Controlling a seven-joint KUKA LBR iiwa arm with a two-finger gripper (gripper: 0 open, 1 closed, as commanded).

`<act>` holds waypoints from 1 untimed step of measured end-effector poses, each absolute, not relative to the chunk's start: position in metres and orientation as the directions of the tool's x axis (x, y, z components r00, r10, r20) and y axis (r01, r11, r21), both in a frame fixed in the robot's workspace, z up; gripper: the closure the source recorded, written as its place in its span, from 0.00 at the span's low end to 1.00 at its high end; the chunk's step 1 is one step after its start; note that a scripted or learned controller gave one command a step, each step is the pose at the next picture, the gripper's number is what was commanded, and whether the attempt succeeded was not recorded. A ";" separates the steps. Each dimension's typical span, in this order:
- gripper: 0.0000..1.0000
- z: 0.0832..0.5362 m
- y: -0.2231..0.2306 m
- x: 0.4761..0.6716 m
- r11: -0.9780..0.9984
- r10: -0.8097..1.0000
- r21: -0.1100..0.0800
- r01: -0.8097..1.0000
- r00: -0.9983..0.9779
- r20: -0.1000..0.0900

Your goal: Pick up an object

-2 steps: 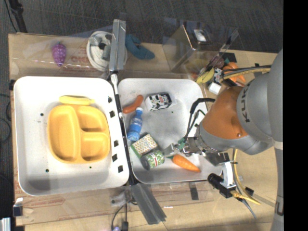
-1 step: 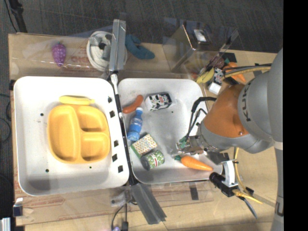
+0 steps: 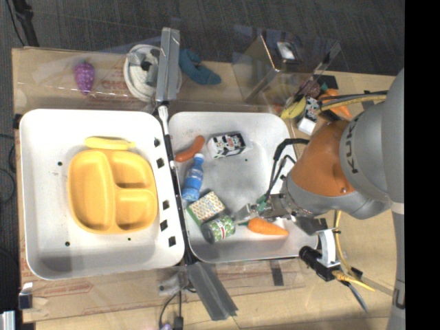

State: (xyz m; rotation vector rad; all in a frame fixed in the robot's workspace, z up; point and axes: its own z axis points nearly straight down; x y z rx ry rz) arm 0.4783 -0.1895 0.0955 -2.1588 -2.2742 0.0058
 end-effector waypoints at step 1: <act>1.00 0.101 -0.189 0.479 0.057 0.998 -0.012 0.998 -0.057 0.004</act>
